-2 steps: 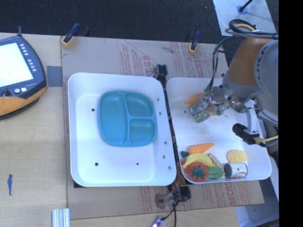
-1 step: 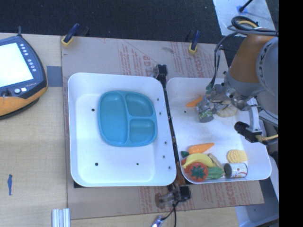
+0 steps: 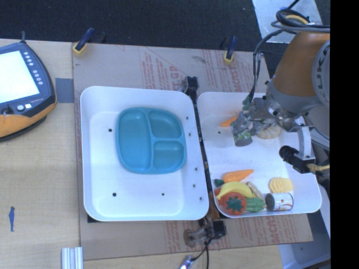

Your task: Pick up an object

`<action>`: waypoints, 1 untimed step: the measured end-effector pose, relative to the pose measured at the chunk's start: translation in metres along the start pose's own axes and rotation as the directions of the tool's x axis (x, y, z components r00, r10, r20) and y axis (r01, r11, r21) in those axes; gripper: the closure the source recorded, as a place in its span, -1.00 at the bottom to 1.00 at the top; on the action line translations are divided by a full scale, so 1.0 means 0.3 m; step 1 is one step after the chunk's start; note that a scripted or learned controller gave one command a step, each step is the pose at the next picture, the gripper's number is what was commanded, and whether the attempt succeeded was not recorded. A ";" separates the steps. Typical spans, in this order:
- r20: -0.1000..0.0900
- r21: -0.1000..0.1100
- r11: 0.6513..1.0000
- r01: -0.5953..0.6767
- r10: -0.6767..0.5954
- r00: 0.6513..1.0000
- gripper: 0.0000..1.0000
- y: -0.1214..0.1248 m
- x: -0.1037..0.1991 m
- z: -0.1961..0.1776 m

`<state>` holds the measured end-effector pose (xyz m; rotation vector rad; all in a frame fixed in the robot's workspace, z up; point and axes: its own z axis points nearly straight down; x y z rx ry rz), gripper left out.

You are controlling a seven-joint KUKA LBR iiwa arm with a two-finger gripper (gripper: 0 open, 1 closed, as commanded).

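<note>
Toy food in right bin point(image 3: 314, 206): carrot point(image 3: 238, 175), banana point(image 3: 234, 189), tomato point(image 3: 233, 204), can point(image 3: 279, 201) and yellow cookie point(image 3: 280, 184) clustered along near edge, orange piece point(image 3: 228, 122) farther back.

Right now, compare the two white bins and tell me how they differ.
The left bin holds one thing, a blue divided plate; the right bin holds many small toy foods, mostly heaped along its near edge, such as a carrot and a banana. The hand is over the right bin, not the left bin. Both are shallow, white and side by side.
</note>
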<state>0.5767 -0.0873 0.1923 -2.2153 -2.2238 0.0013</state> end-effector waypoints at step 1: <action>0.000 0.002 1.000 0.001 -0.001 1.000 1.00 -0.250 0.100 -0.185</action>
